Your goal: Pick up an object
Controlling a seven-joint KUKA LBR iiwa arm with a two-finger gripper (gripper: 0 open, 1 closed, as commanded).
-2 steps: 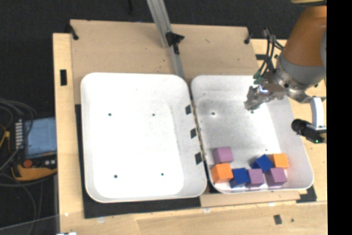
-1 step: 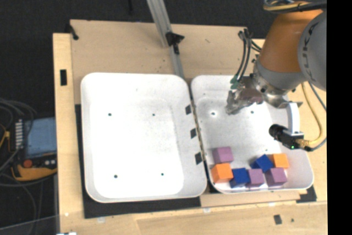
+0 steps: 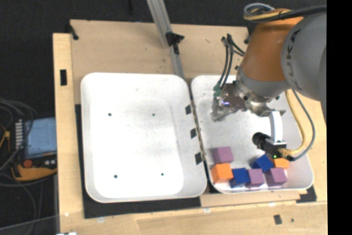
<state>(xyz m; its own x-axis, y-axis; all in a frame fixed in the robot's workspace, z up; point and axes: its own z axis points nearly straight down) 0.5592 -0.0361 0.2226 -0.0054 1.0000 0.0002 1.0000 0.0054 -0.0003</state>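
Gripper (image 3: 221,110) over upper part of right bin (image 3: 204,91), finger state hard to tell, nothing seen between them. Blocks clustered at right bin's near edge, well apart from gripper: purple block (image 3: 223,154) touching orange block (image 3: 222,172), blue block (image 3: 240,176) beside it. Left bin (image 3: 93,85) alongside, on wooden bench (image 3: 124,44).

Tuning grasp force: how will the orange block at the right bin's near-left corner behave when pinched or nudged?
The orange block looks blocky and flat-faced, so it probably slides rather than rolls. It seems rigid, likely light. A purple block and a blue block touch it, so a push would probably shift them too.
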